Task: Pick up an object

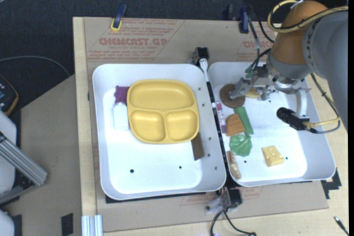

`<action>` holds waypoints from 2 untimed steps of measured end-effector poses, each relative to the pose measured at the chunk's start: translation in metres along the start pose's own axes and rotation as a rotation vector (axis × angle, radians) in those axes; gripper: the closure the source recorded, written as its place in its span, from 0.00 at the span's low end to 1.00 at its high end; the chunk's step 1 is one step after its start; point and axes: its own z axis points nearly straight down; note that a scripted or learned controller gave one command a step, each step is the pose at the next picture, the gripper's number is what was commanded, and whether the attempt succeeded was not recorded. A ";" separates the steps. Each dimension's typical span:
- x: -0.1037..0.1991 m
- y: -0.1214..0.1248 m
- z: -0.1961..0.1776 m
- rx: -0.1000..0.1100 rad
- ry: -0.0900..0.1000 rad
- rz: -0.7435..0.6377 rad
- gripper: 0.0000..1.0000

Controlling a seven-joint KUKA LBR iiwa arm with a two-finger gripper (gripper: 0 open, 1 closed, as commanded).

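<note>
We should lower the gripper squarely over the brown disc at the right bin's upper left, though we cannot tell how its jaws stand, keeping clear of the rim.

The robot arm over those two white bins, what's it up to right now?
The arm's gripper is low in the right bin, near a round brown piece at its far left side. Nothing is visibly held. A green toy, an orange piece and a yellow block lie nearby. A yellow divided plate sits in the left bin.
</note>
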 end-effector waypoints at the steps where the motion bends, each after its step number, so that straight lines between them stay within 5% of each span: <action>1: 0.000 0.002 -0.014 -0.008 0.000 0.000 1.00; 2: 0.003 0.003 -0.057 -0.006 -0.003 -0.001 1.00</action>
